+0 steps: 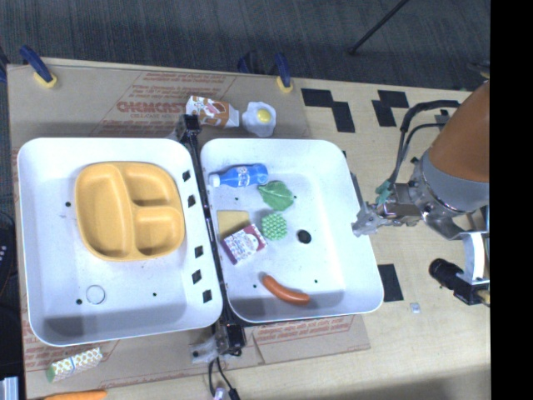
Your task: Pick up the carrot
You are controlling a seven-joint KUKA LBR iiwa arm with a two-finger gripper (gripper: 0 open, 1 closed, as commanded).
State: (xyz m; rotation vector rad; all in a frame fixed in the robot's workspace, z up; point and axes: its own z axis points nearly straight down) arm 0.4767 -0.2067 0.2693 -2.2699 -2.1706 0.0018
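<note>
The carrot (pixel 286 290), a long orange-red piece, lies flat near the front wall of the right bin (pixel 364 283). My gripper (pixel 366 223) hangs just outside that bin's right rim, above and to the right of the carrot and well apart from it. Nothing shows in the gripper.
The right bin also holds a blue bottle (pixel 240 176), a green leaf toy (pixel 276 195), a green ball (pixel 274 225), a yellow wedge (pixel 232 221), a small carton (pixel 243 245) and a dark disc (pixel 303 237). A yellow divided tray (pixel 129 209) fills the left bin (pixel 37 248). Another orange object (pixel 77 395) lies at the bench's front-left edge.
</note>
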